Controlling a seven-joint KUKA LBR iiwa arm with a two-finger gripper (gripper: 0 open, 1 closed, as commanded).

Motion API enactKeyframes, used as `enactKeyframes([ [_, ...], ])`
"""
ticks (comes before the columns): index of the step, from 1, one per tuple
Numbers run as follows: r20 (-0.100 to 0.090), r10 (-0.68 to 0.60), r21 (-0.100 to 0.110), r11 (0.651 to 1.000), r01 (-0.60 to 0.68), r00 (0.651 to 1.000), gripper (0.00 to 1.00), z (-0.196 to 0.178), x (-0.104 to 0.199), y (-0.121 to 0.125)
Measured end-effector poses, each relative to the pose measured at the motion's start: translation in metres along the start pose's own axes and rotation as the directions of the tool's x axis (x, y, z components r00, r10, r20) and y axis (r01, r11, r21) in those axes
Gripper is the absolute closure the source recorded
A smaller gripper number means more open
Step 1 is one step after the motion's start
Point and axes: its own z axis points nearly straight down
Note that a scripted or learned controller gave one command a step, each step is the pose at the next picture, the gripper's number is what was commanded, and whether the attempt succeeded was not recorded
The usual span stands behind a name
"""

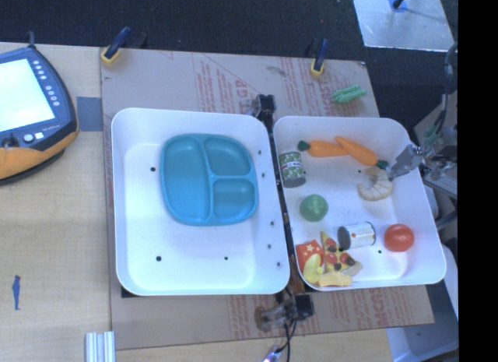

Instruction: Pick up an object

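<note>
Hand [403, 163] at frame's right edge, over the right white bin [416, 275]; we cannot tell its state. Nearest: pale shell-shaped piece [376, 188], just lower-left; orange carrot [356, 150] lies leftward.

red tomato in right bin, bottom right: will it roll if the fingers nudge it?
Probably. The red tomato looks round and glossy, so it may roll or slip on the smooth right bin floor. It sits near the rim, beside the small can, which may stop it.
</note>
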Motion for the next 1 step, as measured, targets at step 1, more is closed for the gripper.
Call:
enactKeyframes([
  [1, -0.001, -0.001, 0.004, 1.000, 0.001, 1.000, 0.00, 0.1200, -0.0128, 0.1118],
])
